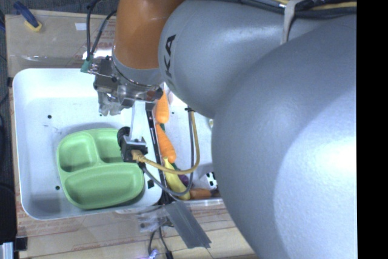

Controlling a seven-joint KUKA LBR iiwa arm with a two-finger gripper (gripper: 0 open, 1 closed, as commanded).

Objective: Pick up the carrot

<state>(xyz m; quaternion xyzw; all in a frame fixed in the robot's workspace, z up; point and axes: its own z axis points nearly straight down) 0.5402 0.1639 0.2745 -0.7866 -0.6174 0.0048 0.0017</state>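
The carrot (165, 144) is a long orange piece lying lengthwise in the right bin, close to the wall that divides the two bins. The arm's cables and wrist partly cover it. My gripper (110, 105) hangs below the orange wrist band, over the back of the left bin. It is to the left of the carrot and apart from it. Nothing shows in its grasp.
A green divided plate (97, 174) lies in the front of the left bin (30, 130). A yellow item (174, 181) and a brown-orange item (197, 193) lie at the right bin's front. The arm's grey body covers most of the right bin.
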